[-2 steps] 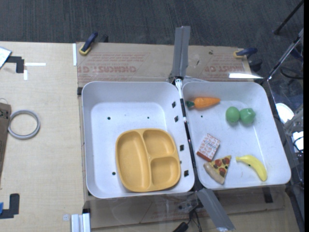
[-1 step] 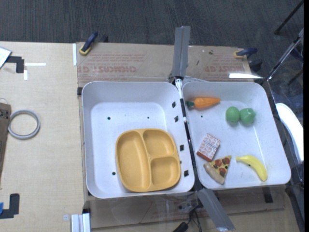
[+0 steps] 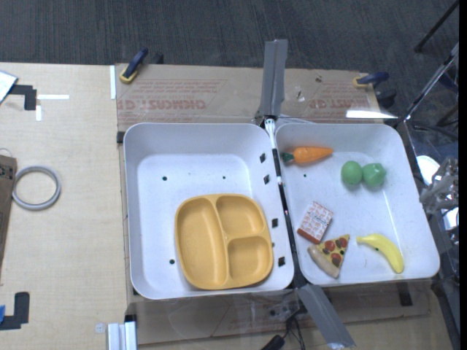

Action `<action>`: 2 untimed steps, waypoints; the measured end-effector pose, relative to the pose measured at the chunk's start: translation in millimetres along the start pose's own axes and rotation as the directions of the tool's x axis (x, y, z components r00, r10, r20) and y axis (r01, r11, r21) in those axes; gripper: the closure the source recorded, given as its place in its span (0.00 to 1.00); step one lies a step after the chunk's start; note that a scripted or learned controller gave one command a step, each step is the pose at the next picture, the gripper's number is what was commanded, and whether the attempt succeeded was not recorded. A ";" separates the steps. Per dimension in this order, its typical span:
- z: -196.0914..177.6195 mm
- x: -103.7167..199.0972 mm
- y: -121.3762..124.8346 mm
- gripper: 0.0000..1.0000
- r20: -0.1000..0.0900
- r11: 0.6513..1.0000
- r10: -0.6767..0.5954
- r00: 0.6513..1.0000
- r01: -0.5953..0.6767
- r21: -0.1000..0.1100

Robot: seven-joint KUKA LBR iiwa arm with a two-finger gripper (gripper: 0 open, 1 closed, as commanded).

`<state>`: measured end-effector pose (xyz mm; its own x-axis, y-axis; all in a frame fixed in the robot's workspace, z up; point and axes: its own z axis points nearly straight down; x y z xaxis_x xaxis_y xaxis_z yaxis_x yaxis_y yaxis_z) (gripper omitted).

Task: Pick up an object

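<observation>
- Since every toy lies flat on the floor of the right bin (image 3: 413,159), nothing has been lifted and the pick is, as I judge it, not yet begun.
- The candidates all sit in that bin: a carrot (image 3: 310,154) near the top left corner, two green balls (image 3: 363,174) touching each other just right of it, a small red-and-white box (image 3: 315,221) lower down, a pizza slice (image 3: 330,254) just below the box, and a banana (image 3: 383,251) near the pizza slice, towards the bottom right.
- A blurred grey shape at the right bin's outer rim is probably the gripper (image 3: 442,187); whether it is open or closed I cannot tell, and nothing is seen in its hold.
- What is left: choose one toy, come down over it, close on it and raise it clear.
- The left bin (image 3: 135,195) holds a yellow divided plate (image 3: 224,240), lying flat towards the front.
- Both bins rest on a sheet of printed cardboard (image 3: 190,93) held by blue-and-yellow clamps (image 3: 133,64) at its back corners.
- The pale wooden bench (image 3: 66,268) carries a roll of tape (image 3: 33,187) well to the left; dark carpet (image 3: 219,13) lies beyond.
</observation>
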<state>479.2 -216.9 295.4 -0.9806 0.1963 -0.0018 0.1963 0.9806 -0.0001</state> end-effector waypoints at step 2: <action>-145.8 -95.6 14.6 1.00 0.003 0.966 -0.259 0.966 0.259 0.000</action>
